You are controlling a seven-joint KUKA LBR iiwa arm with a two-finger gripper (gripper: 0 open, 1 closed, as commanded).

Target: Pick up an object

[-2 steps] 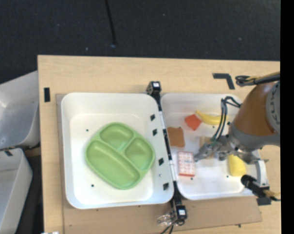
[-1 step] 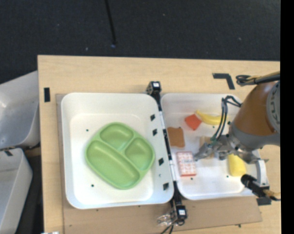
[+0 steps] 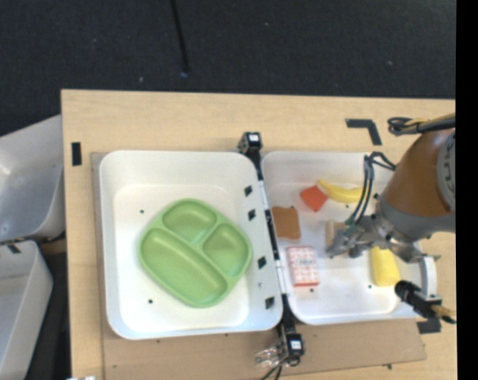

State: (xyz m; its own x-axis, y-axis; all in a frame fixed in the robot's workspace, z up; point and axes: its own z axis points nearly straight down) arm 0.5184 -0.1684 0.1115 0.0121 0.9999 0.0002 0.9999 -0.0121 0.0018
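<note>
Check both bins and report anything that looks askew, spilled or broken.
Nothing stands out. The green divided plastic plate lies flat, though turned at an angle, in the left white bin. The orange block, yellow banana, brown card and red-patterned packet lie loose in the right bin, unspilled.

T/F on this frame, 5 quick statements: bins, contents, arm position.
1. The green divided plate lies in the left bin. True.
2. The arm reaches into the left bin. False: the gripper is over the right bin.
3. A red block sits beside a yellow banana. True.
4. The brown square lies on the plate. False: it is in the right bin, near the divider.
5. The pink patterned card is in the right bin. True.
</note>
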